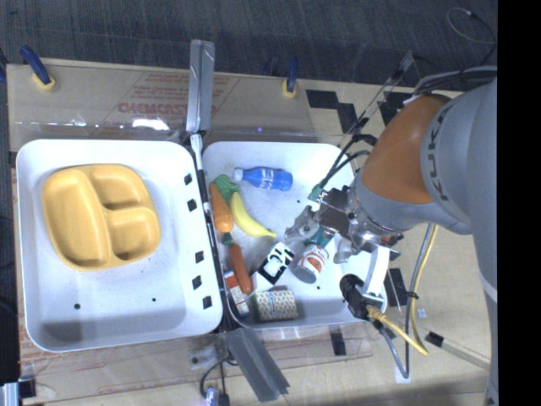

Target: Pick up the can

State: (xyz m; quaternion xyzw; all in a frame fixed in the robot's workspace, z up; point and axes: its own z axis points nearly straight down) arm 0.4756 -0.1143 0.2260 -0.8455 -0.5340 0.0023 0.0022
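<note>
While bent over the right bin (pixel 254 155), the hand (pixel 314 245) touches the can (pixel 310 263).

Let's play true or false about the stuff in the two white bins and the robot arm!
1. The yellow divided plastic tray lies in the left white bin. True.
2. The blue plastic bottle stands upright. False: it lies on its side.
3. The yellow banana is in the right white bin. True.
4. The grey arm's gripper hangs over the yellow tray. False: it is over the right bin, at the small red-and-white can.
</note>
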